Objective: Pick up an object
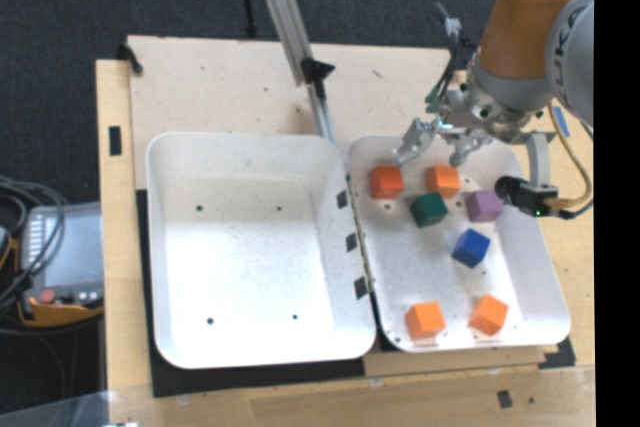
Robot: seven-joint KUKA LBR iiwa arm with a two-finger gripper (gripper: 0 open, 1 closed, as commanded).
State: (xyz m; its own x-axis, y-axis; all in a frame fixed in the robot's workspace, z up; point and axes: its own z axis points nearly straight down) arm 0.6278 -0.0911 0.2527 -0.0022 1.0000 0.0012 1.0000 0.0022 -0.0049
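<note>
Above the orange block (443,179), gripper (438,143) hangs, fingers spread, holding nothing. Risk: green block (429,209) and red block (386,182) close beside could snag a finger.

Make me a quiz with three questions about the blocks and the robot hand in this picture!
1. Which bin holds the small cube blocks?
A. the left white bin
B. the right white bin
C. both bins

2. How many blocks are blue?
A. one
B. two
C. three

3. How are the robot's gripper fingers?
A. shut on the green block
B. shut on the purple block
C. spread open, holding nothing

Answers: 1 B, all the blocks lie in the right white bin. 2 A, there is a single blue cube block. 3 C, the two-finger gripper hangs spread above the orange cube block, gripping nothing.
</note>
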